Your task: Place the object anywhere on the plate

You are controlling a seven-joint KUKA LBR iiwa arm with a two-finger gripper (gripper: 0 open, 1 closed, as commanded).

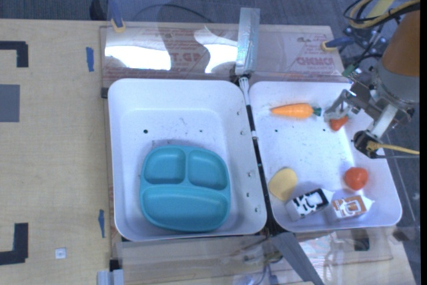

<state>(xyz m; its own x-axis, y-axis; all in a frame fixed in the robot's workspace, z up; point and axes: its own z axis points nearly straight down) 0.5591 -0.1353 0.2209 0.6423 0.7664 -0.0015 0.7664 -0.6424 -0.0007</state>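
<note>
A teal divided plate (185, 189) lies in the left bin (127, 103), toward its front. The right bin (303, 143) holds an orange carrot (292, 111) near its back wall, a yellow piece (283, 183), a black-and-white carton (308, 203), an orange-and-white carton (349, 205) and a red tomato (356, 177). My gripper (345, 110) hangs over the right bin's back right part, just right of the carrot's green end. A small orange-red thing (338, 122) sits right at its tip; whether it is held is unclear.
The grey arm with its orange band (403, 53) and yellow cables (373, 7) crowds the right bin's right rim. A metal divider post (247, 43) stands behind the wall shared by the bins. Wooden bench (47, 163) lies to the left.
</note>
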